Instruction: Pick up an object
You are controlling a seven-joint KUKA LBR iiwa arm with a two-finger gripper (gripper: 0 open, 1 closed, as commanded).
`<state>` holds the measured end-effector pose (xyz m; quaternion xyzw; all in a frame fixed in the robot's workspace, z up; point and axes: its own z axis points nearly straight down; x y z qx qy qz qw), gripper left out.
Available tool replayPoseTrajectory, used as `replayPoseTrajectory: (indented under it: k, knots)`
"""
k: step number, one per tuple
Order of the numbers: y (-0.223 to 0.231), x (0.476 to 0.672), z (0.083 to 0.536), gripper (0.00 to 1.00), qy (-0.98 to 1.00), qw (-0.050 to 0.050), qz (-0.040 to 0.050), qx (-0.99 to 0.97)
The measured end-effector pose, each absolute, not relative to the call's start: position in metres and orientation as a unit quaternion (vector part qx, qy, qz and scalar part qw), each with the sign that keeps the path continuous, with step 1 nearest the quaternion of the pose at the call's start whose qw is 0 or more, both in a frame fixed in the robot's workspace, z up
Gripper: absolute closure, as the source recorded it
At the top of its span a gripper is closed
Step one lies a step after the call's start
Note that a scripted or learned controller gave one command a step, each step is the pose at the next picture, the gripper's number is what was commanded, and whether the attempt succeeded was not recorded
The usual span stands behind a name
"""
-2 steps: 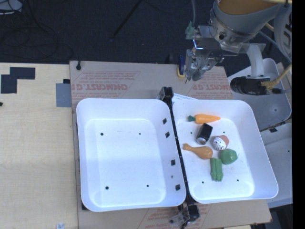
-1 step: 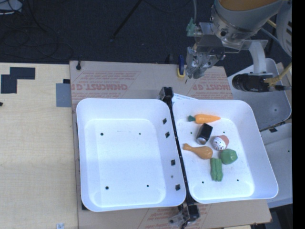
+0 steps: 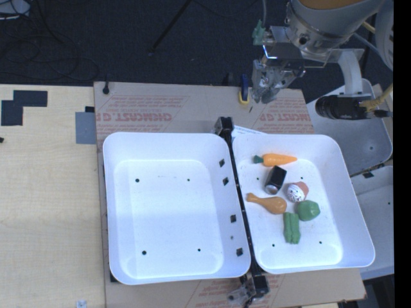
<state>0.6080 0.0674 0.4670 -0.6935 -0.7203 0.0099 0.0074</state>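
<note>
1. The gripper [image 3: 265, 95] hangs above the bench at 12 o'clock from the right bin [image 3: 350, 191], outside its rim.
2. Jaw state: cannot tell; nothing is visible between them.
3. The right bin contains six objects clustered near its centre:
   - carrot [image 3: 276, 160] at 12 o'clock of the cluster;
   - black cylinder [image 3: 275, 179] just below it;
   - small red-and-white item [image 3: 297, 192] at 3 o'clock;
   - tan gourd-shaped piece [image 3: 268, 203] at 9 o'clock;
   - round green piece [image 3: 308, 210];
   - long green vegetable [image 3: 292, 228] at 6 o'clock.
4. The left bin [image 3: 115, 204] adjoins at 9 o'clock.
</note>
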Motion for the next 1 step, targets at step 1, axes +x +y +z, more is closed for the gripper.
replayPoseTrajectory:
  k: [1]
  knots:
    - [0.0691, 0.6080, 0.4763, 1.00, -0.723, 0.008, 0.0111, -0.691]
